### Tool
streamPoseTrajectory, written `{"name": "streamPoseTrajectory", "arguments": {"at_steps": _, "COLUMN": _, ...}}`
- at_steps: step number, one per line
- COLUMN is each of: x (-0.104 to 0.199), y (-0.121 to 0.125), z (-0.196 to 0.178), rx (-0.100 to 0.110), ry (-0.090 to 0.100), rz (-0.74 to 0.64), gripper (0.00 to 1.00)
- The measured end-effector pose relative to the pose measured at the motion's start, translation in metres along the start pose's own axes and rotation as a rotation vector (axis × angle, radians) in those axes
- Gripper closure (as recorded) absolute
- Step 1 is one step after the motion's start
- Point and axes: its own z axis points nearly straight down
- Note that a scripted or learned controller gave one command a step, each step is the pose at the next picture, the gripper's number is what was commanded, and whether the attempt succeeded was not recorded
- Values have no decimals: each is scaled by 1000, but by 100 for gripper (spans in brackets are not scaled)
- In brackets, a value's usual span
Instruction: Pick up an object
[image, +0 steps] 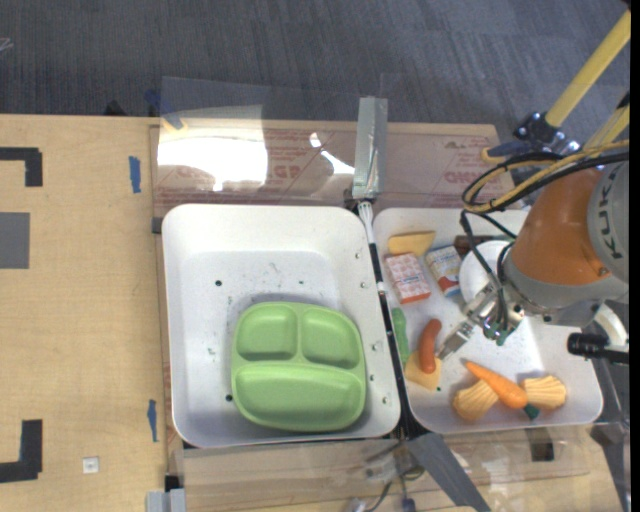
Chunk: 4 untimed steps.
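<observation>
Pincer (455, 342) hangs low in the right bin (575, 415), tips just right of a red hot-dog toy (429, 341) that lies on a yellow wedge, maybe cheese (424, 375); can't tell if the tips are spread or pressed together, too small and blurred, and nothing visibly between them. Around it, toy food: 1 carrot (497, 385) w/ a tan bread-like piece (473, 402) on its left and another (546, 391) on its right, 1 green stick-like item (399, 330) along the bin's left wall, 1 red-and-white packet (407, 277), 1 yellow block (411, 243), 1 small packet (444, 265) partly covered by cables. Arm's orange band (561, 232) hides the bin's upper right. Left bin (200, 240) holds 1 green divided tray (298, 367), 3 compartments. Both bins sit on the desk (70, 330).
</observation>
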Motion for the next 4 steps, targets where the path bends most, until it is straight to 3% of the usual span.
{"name": "streamPoseTrajectory", "arguments": {"at_steps": 1, "x": 19, "y": -63, "z": 0, "rx": 3, "ry": 3, "rz": -42, "gripper": 0}}
{"name": "streamPoseTrajectory", "arguments": {"at_steps": 3, "x": -28, "y": 48, "z": 1, "rx": 4, "ry": 5, "rz": 623, "gripper": 0}}
{"name": "streamPoseTrajectory", "arguments": {"at_steps": 4, "x": -29, "y": 49, "z": -10, "rx": 5, "ry": 3, "rz": 620, "gripper": 100}}
